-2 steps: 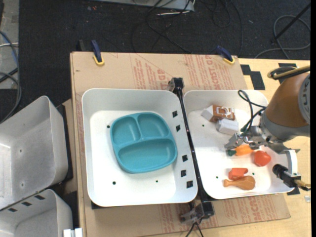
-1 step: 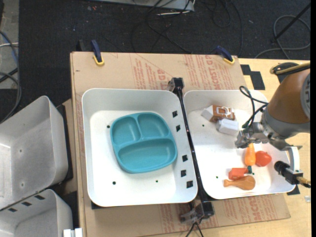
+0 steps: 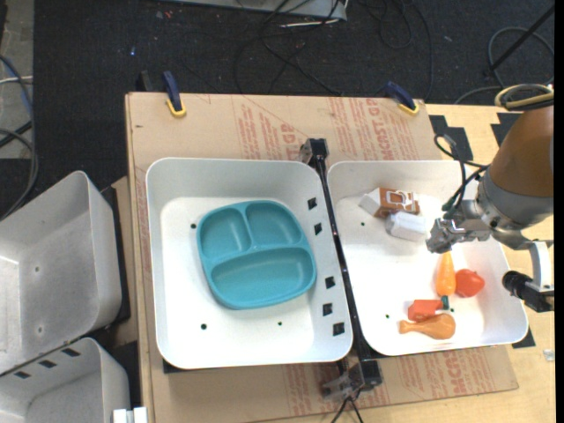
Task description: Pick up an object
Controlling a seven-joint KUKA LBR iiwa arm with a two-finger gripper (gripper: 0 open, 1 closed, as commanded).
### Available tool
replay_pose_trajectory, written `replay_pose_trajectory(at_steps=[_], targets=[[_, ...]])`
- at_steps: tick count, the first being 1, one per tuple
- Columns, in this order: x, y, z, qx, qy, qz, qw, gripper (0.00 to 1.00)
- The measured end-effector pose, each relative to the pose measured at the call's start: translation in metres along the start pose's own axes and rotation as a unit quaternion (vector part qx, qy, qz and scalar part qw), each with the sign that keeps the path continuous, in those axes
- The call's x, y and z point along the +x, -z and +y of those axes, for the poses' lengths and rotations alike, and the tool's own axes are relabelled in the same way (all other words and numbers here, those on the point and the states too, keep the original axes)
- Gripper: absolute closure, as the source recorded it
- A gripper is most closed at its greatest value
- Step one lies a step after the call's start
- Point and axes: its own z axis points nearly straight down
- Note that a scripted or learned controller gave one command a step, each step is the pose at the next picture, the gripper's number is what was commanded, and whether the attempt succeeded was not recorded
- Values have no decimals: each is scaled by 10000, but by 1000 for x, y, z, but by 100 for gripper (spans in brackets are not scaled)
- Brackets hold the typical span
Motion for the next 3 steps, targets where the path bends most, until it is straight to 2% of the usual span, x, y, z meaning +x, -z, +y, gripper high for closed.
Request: replay_pose_trajectory(at_steps=[2, 3], targets=[[1, 117, 0, -9, 2, -4, 10000, 100], [63, 106, 6, 25, 22, 18, 10000, 100]])
